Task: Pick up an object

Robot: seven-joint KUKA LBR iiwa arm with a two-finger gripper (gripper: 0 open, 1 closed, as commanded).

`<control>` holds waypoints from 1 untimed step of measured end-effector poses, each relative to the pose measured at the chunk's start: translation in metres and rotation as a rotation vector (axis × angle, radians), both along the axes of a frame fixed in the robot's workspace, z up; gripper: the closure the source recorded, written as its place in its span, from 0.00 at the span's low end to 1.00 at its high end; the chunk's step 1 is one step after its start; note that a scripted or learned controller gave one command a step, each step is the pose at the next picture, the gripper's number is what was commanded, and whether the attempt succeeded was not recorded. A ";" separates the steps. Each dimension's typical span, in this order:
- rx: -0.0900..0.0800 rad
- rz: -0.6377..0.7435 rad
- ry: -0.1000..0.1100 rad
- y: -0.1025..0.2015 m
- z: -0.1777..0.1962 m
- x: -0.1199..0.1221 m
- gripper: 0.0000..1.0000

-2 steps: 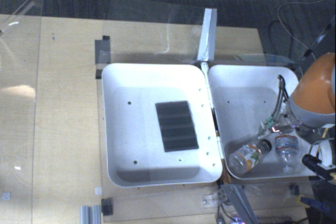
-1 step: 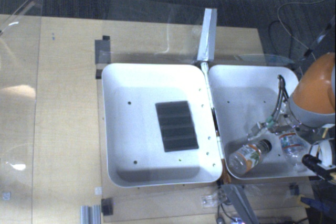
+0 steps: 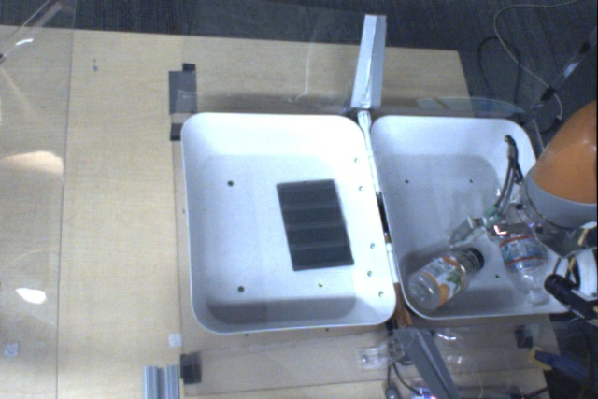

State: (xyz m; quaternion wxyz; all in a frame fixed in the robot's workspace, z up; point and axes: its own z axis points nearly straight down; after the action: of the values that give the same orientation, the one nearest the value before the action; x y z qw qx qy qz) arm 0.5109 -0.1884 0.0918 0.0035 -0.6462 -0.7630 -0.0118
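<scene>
A clear plastic bottle [image 3: 443, 277] with a dark cap lies on its side near the front of the right bin [image 3: 430, 159]. A second, smaller clear bottle [image 3: 522, 260] lies just to its right, close to the bin's right wall. My gripper [image 3: 491, 226] hangs low in the right bin, just above and between the two bottles, under the orange band [image 3: 570, 165] of the arm. Nothing is visibly held in it. A black ribbed rectangular pad [image 3: 315, 223] lies flat in the middle of the left bin [image 3: 213, 201].
A metal divider post [image 3: 368, 70] stands behind the seam between the bins. Cables [image 3: 523, 23] run along the back right. Clamps and brackets [image 3: 411, 355] sit at the bench's front edge below the right bin.
</scene>
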 end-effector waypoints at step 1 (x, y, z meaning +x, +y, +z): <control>-0.018 0.043 -0.013 0.014 -0.001 -0.011 0.00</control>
State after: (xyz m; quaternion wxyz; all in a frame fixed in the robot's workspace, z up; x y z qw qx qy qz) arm 0.5001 -0.1746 0.0911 -0.0070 -0.6295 -0.7769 -0.0089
